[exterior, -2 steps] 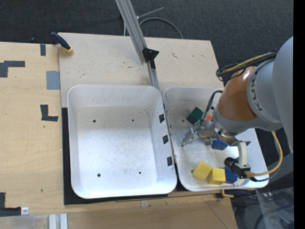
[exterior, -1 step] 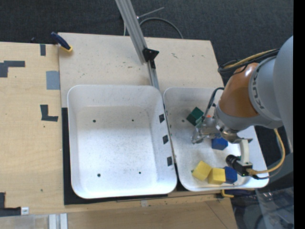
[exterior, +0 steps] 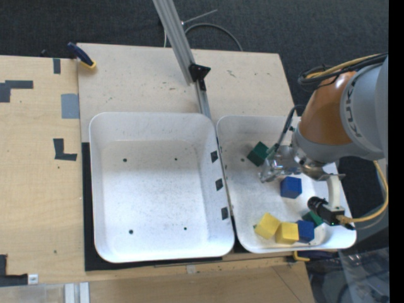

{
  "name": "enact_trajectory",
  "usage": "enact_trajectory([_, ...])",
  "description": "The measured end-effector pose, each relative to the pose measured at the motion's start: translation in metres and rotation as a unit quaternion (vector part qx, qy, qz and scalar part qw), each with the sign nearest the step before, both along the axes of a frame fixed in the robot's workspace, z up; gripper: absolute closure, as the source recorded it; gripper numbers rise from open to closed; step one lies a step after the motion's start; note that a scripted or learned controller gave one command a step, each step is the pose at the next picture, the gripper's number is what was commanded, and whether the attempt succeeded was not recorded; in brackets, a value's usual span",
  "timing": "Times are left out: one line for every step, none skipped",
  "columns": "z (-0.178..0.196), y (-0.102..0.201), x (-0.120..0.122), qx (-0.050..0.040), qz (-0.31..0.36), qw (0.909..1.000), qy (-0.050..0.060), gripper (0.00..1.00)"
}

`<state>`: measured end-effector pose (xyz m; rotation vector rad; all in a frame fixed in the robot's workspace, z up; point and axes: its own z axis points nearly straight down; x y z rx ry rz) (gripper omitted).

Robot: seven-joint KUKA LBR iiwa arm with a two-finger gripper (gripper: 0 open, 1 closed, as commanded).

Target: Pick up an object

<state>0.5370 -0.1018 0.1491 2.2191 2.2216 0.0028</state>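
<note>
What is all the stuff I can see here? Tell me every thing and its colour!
Bins: 2, white, side by side on the bench; left bin, right bin.
Green block: 1, green, upper part of the right bin, beside the gripper.
Blue cubes: 2, blue; one mid right bin, one at its near edge.
Yellow blocks: 2, yellow; one and one, near edge of the right bin, side by side.
Clamp: 1, blue and yellow, far left corner of the board.
Metal rail: 1, grey, slanting from the top down to between the bins.
Arm: 1, grey with an orange band, over the right bin.
Gripper: 1, metal, between the green block and a blue cube.
</note>
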Motion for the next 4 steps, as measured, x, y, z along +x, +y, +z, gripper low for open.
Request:
enact_trajectory([0.059, -0.007, 0.006, -0.0007, 0.0, 1.0, -0.001, 1.0])
enact_trajectory([0.102, -0.009, 0.006, -0.0006, 0.0, 1.0, -0.001, 1.0])
enact_trajectory([0.099, 0.03, 0.024, 0.0, 0.002, 1.0, 0.002, 1.0])
enact_trajectory([0.085, 0.085, 0.044, 0.0005, 0.003, 1.0, 0.002, 1.0])
